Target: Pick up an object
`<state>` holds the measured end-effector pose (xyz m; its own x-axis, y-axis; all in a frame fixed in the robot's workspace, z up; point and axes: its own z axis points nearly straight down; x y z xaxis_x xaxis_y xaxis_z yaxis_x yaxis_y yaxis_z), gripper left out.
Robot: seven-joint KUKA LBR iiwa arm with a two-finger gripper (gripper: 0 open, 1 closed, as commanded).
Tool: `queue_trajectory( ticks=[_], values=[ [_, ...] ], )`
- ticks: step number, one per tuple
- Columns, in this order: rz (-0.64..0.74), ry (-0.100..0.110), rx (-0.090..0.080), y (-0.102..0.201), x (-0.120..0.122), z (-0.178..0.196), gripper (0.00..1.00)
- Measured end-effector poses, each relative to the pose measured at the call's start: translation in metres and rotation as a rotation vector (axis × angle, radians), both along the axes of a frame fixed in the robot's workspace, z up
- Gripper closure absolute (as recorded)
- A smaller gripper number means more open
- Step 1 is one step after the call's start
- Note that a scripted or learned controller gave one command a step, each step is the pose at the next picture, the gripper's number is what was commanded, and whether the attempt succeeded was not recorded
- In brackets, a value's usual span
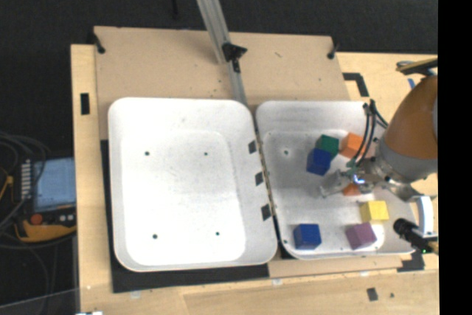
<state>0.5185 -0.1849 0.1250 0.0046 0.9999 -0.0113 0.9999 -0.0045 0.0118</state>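
**Desk:** Where is the hand (345, 184) right now?

**Me:** I see it low inside the right bin (295, 118), in the bin's right half. The arm (413, 136) comes in from the right edge, orange band above the grey wrist. I can't tell how far apart the fingers stand; they are a small grey blur from up here, and I see nothing clearly held between them.

**Desk:** What is around it?

**Me:** Just above it to the left sits a blue cube (318, 161), with a green block (329, 144) touching its upper side and an orange block (352, 144) right beside the green one. A bit of another orange piece (349, 190) shows just beside the hand, partly hidden by it. Whether they touch I can't say.

**Desk:** And the rest of that bin?

**Me:** A yellow block (375, 211) lies near the hand, below and to its right. Along the front edge I have a second blue block (307, 235) and a purple block (360, 234), apart from each other.

**Desk:** The other bin?

**Me:** The left bin (133, 122) sits edge to edge with the right one on the tabletop (184, 55)
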Motion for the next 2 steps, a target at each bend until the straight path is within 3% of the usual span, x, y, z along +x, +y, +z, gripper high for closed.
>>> queue_trajectory(
  ticks=[1, 2],
  values=[
    [0.004, -0.010, 0.001, 0.000, 0.004, 0.001, 0.00],
    [-0.005, -0.017, -0.002, -0.002, 0.006, 0.012, 1.00]
  ],
)
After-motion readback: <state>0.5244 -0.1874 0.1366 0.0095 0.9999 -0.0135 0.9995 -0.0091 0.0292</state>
